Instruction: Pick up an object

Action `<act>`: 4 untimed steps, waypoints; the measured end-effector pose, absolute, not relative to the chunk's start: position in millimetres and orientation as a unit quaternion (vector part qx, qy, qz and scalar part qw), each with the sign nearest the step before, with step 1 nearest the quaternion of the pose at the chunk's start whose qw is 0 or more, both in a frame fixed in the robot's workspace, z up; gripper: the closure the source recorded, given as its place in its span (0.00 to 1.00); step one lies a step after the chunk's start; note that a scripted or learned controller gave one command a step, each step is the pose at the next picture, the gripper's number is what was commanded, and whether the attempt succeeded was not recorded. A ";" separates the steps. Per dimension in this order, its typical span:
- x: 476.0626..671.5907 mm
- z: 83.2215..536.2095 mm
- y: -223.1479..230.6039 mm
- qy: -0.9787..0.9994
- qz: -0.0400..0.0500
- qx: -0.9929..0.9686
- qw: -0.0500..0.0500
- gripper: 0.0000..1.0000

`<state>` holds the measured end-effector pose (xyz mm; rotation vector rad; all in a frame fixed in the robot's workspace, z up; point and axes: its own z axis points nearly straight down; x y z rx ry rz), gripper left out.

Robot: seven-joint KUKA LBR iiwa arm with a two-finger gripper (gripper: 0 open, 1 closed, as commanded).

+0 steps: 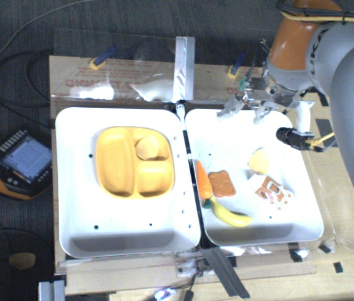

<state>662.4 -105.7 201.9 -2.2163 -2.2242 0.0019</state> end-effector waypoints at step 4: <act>538.4 203.4 -109.9 -0.760 0.001 -0.650 0.000 1.00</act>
